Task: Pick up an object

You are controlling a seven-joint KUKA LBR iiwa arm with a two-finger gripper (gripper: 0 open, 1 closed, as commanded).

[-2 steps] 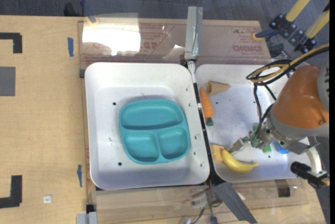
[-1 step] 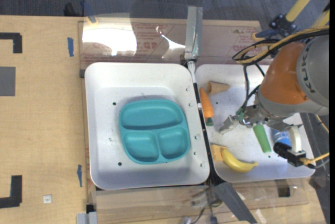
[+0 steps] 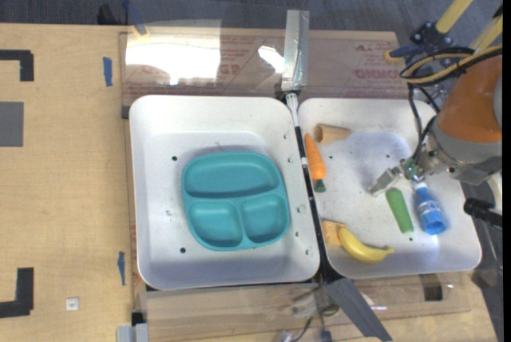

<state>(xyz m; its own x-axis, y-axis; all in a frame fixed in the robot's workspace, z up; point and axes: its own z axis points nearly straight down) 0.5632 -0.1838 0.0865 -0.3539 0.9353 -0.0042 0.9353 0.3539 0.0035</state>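
Holding nothing, end effector [image 3: 389, 179] fingers apart, one banana [image 3: 361, 245], one carrot [image 3: 314, 160], two bins [image 3: 152, 125].

Bins [image 3: 152, 172]: smooth white plastic, slight sheen. Teal tray [image 3: 234, 199]: matt plastic. Banana [image 3: 361, 246]: glossy yellow plastic. Tabletop [image 3: 56, 172]: matt, wood-like board.

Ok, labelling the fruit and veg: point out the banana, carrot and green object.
banana [image 3: 363, 248], camera view, middle of its curve
carrot [image 3: 315, 161], camera view, orange body
green object [image 3: 399, 210], camera view, mid-length
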